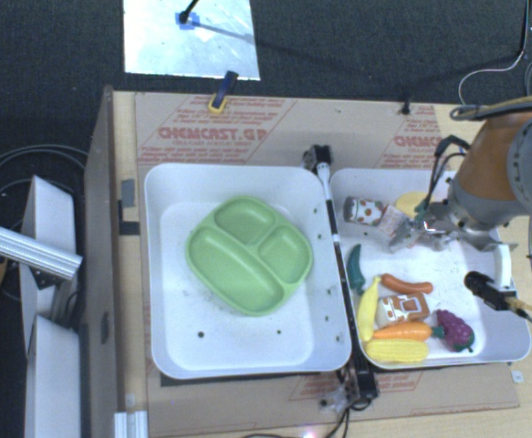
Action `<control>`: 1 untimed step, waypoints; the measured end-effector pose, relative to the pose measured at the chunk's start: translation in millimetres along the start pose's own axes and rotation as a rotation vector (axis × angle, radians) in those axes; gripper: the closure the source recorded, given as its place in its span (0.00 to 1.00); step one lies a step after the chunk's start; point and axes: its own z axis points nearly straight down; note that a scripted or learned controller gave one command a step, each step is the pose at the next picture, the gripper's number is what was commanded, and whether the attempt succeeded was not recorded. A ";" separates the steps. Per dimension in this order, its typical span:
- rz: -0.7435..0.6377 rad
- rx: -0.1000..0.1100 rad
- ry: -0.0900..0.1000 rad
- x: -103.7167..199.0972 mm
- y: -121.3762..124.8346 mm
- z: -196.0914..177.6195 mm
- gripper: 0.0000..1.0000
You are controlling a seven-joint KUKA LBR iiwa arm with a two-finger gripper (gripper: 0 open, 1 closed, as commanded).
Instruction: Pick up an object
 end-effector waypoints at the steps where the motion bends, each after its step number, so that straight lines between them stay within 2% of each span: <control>1: 0.007 0.001 0.001 -20.7 -112.5 -0.8 0.00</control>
